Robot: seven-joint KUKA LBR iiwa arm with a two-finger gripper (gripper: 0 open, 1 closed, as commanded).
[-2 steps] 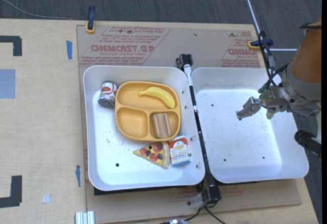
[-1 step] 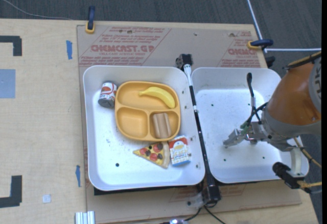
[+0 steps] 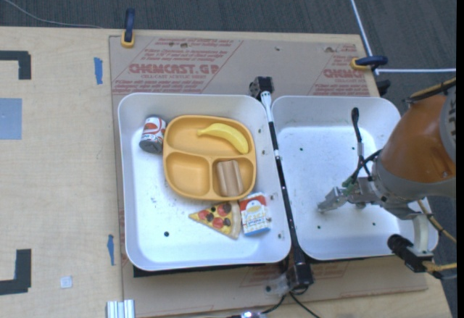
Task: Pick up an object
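The pincer [image 3: 330,202] hovers low in the right bin [image 3: 319,117]; I cannot tell its state. Candidates lie at its nine o'clock in the left bin [image 3: 138,186]: carton [image 3: 254,215], pizza [image 3: 217,218], can [image 3: 152,134]. Best to cross over and descend squarely on the carton.

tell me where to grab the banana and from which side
Probably across its middle, coming straight down from above. The banana lies flat and curved in the top compartment of the yellow plate, with bare plate on both long sides, so the fingers could likely straddle its narrow width.
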